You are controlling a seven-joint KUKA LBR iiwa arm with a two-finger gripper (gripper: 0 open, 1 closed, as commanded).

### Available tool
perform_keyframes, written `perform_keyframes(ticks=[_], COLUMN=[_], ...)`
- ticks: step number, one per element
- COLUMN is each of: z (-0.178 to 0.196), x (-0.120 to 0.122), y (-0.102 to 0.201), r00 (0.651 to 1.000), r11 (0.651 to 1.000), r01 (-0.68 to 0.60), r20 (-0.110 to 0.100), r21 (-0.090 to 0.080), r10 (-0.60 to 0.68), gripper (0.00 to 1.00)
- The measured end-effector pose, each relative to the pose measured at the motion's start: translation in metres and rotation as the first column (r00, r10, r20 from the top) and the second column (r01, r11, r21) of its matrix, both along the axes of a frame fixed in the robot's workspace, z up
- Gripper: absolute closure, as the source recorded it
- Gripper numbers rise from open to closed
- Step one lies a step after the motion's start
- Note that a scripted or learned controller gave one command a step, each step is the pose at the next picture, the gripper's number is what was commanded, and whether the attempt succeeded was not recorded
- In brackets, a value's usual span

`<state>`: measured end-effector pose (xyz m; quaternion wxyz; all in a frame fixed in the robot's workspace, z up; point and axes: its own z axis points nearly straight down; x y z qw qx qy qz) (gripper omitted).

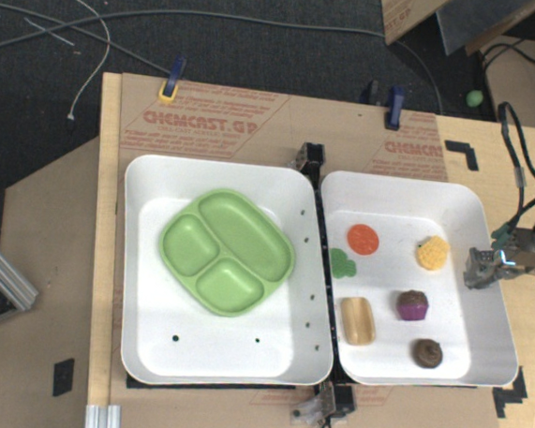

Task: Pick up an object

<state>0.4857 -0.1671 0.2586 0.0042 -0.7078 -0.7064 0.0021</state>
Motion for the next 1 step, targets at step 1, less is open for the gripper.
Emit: perform_keyframes(ticks=[1], z=[0.0036], x=[0.0018], y=[0.0001], r00=[1.0], r11=[1.0], r01=[-0.002], r20=[0.008], r21=[-0.002], r10=[0.002], gripper=[0.0])
